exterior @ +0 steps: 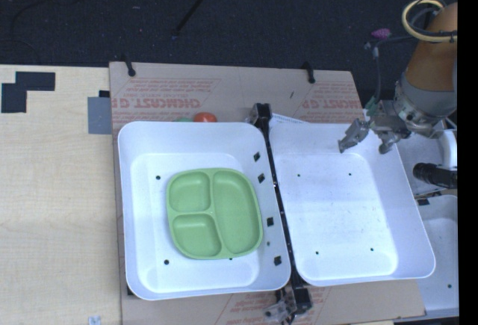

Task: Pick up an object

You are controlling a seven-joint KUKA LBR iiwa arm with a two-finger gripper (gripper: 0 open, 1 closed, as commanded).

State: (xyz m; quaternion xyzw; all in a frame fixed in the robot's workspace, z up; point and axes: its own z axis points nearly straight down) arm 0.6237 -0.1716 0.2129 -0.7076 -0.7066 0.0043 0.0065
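A light green divided plate point(213, 213) with three compartments lies flat in the middle of the left bin point(142, 166). My gripper point(370, 138) hangs over the far right corner of the right bin point(388, 256), well away from the plate. Its two fingers are spread apart, with nothing between them. The arm's orange band point(435, 54) shows above the wrist at the right.
A small red-orange object point(205, 118) peeks out behind the left bin's far rim, on the cardboard point(172, 96). A black clip bar point(270, 189) runs between the two bins. Light wooden bench top point(52, 196) spreads to the left.
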